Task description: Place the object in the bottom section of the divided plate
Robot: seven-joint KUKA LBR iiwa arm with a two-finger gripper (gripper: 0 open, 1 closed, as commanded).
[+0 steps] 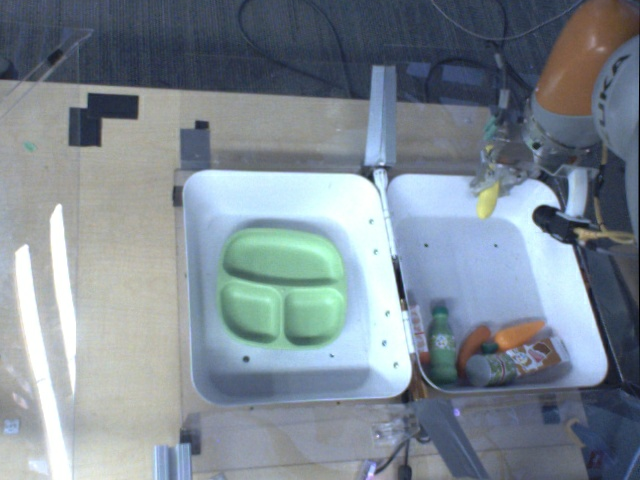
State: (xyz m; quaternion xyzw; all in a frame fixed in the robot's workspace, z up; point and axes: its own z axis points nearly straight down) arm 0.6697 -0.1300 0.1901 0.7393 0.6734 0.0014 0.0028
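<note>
One yellow object point(486, 202) pinched in gripper point(490, 185), long axis near vertical, above right bin point(560, 268).

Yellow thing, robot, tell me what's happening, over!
Gripper above right bin's back edge. Yellow object between its fingers. Green divided plate in left bin, unobstructed.

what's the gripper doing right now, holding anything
Gripper: shut on the banana, held above the far edge of the right bin.
</note>
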